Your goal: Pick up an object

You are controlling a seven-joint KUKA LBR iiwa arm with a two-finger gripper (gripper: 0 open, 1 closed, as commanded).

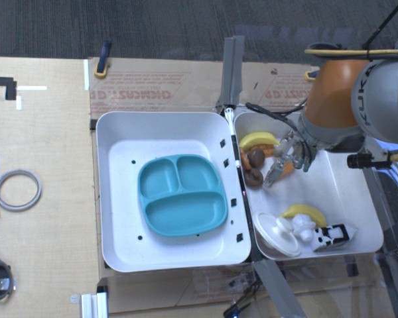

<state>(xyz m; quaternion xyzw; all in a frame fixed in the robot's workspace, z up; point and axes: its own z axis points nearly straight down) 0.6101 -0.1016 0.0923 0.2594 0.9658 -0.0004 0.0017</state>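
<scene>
The hand [283, 166], fingers spread narrowly, sits over an orange carrot [286, 169] in the right bin [358, 211], near bananas [259, 140] and brown fruit [255, 158]. A teal divided plate [182, 195] lies in the left bin [113, 197].

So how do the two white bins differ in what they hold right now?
The left bin holds a single blue divided plate, flat at its centre. The right bin holds a jumble: two bananas, brown pieces and white items. The gripper sits over the right bin, not the left. Both are shallow and white.
</scene>
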